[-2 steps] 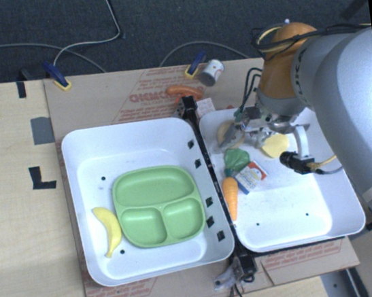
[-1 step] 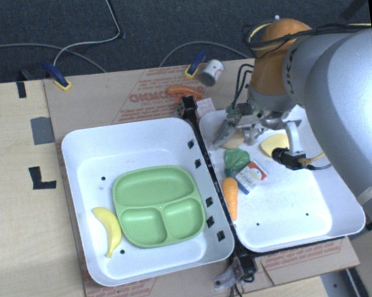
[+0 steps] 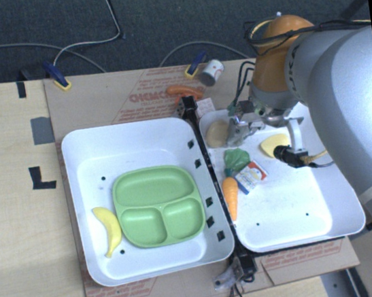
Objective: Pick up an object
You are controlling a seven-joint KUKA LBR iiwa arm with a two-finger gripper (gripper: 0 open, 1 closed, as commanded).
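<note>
Left bin (image 3: 82,193): green tray (image 3: 158,205), three compartments; banana (image 3: 108,229) just beside its left edge.

Right bin (image 3: 333,216): carrot (image 3: 230,196) along the left wall; green item (image 3: 236,160) above it; small packet (image 3: 250,176), print too small to read; yellow piece (image 3: 273,143); pale round item (image 3: 217,133), possibly a cookie.

Gripper (image 3: 239,128): low over the right bin's upper left, near the pale item. Jaw spread: cannot tell.
</note>
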